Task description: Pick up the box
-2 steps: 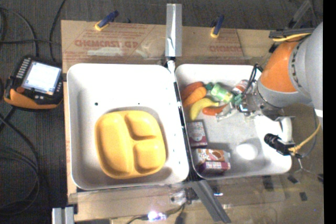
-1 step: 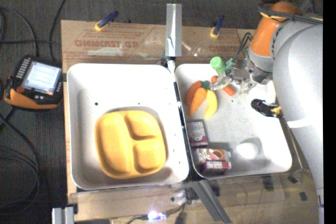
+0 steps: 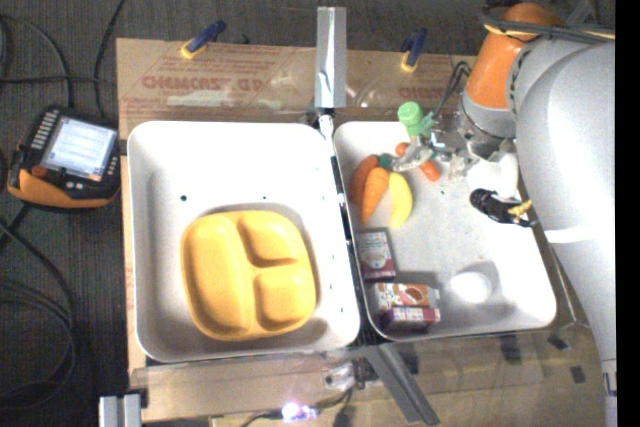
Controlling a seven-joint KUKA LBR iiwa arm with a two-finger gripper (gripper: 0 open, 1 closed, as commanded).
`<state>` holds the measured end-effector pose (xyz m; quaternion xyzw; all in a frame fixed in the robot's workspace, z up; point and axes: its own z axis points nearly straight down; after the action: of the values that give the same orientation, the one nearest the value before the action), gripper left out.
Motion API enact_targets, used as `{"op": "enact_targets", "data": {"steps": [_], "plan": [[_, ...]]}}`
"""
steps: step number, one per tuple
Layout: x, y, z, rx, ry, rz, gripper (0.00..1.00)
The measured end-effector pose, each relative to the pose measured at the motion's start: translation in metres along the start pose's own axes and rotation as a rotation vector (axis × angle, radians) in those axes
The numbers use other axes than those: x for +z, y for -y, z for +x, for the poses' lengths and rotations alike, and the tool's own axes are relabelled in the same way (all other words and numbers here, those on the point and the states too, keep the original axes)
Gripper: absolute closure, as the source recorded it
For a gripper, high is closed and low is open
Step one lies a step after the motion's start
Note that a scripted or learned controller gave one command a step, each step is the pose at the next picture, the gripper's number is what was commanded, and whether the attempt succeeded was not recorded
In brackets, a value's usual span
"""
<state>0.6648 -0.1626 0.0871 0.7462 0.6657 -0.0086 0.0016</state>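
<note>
The grey arm [image 3: 575, 165] is reaching in from the right, its broad body lying along the right bin's [image 3: 500, 320] right rim. The orange band [image 3: 492, 75] above the wrist is sitting just past that bin's far right corner, and the wrist is tilting down and leftward from there. The gripper [image 3: 428, 147] is hanging over the bin's far end, close to the back wall, with its metal parts pointing toward the bin's middle.
</note>
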Motion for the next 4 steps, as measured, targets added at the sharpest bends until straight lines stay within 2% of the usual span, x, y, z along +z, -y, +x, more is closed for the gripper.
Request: {"op": "enact_targets", "data": {"steps": [1, 2, 3, 4], "plan": [[-0.001, 0.049, -0.038, 0.003, -0.009, -0.015, 0.00], [-0.077, -0.007, -0.041, 0.284, -0.011, -0.006, 0.00], [-0.189, 0.048, 0.003, 0.014, -0.011, -0.007, 0.00], [-0.099, 0.111, -0.012, 0.088, -0.015, -0.004, 0.00]]}}
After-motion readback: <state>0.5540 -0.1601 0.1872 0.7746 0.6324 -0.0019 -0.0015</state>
